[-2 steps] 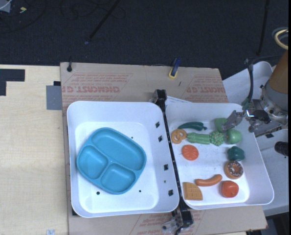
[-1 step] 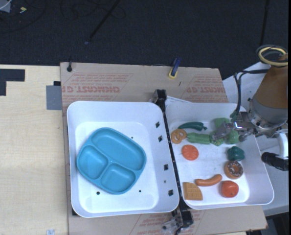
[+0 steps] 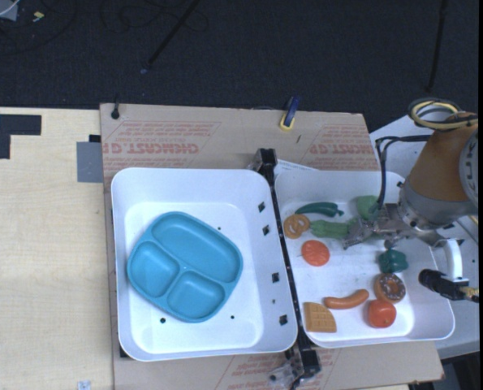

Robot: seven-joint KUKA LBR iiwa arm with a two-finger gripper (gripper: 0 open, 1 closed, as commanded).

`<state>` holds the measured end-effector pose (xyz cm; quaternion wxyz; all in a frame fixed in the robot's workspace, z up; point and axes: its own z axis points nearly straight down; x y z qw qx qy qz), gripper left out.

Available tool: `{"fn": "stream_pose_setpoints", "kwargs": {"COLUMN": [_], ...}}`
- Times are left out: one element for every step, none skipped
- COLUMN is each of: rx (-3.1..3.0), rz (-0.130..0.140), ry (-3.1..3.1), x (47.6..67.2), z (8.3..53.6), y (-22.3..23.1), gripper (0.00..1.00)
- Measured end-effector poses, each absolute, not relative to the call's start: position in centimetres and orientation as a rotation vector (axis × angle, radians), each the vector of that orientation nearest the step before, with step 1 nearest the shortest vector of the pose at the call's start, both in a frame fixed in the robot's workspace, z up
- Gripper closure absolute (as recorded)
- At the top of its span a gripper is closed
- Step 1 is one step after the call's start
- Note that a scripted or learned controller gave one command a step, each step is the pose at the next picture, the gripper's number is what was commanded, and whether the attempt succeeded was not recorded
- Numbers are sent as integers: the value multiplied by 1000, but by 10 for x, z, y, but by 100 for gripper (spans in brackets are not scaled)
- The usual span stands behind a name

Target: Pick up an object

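Note:
The right bin holds several toy foods: a dark green pepper, a green leafy piece, an orange ring, an orange-red tomato, a teal piece, a chocolate donut, a sausage, a red tomato and a waffle square. My gripper reaches in low from the right. Its tip is against the right end of the green leafy piece, between the pepper and the teal piece. I see nothing clearly held.
The left bin holds a blue divided plate. A raised divider with black clips separates the bins. The arm's orange band and cables hang over the right bin's far right side. Another green piece lies by the wrist.

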<state>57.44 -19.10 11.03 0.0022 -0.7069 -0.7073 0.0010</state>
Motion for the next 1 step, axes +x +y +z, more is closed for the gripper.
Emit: {"fn": "stream_pose_setpoints", "kwargs": {"rx": [-2219], "rz": [3], "ry": [-2218], "x": [575], "z": [87], "y": [-189], "gripper": [0]}}
